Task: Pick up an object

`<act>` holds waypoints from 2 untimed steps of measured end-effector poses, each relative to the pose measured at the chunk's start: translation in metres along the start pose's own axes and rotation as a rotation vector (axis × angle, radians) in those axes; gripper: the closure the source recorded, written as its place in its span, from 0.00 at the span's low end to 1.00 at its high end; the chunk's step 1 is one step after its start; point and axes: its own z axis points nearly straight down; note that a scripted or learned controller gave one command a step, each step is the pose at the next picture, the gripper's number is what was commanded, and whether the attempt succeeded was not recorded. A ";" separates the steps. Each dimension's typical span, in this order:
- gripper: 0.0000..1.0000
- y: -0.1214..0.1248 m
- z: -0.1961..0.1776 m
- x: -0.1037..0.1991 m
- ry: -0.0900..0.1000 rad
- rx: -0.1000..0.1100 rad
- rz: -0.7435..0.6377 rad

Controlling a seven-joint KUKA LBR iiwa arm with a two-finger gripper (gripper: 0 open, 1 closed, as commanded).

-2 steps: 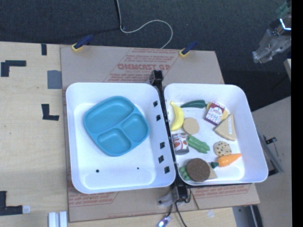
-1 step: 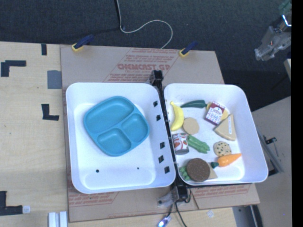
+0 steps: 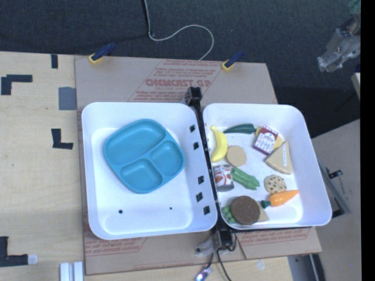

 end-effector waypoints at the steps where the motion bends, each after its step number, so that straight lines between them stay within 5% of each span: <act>1: 1.00 0.000 -0.010 0.000 -0.001 0.000 -0.001; 2: 1.00 0.001 -0.020 0.001 -0.002 0.000 -0.002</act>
